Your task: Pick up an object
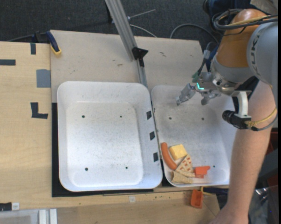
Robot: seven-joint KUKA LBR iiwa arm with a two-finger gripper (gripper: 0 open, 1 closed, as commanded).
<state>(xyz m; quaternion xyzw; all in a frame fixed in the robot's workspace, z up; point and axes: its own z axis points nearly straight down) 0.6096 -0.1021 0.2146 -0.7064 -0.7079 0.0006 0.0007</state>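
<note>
Two white bins sit side by side on the tabletop (98,59): the left bin (103,134) and the right bin (196,134). One arm (243,45) reaches in, and its gripper (195,97) hangs over the far part of the right bin. The two fingers (184,97) stand spread apart with nothing between them.

The objects lie in one cluster at the near edge of the right bin, well apart from the fingers and on the near side of them. Counted, there are one orange sausage shape (167,156), one yellow block (178,151), tan cracker-like pieces (184,170) whose number is hard to make out, and one small red-orange piece (202,171). The pieces overlap, so their outlines partly hide one another.

A small orange item (196,198) lies beyond the bin's near rim, its shape unclear.
</note>
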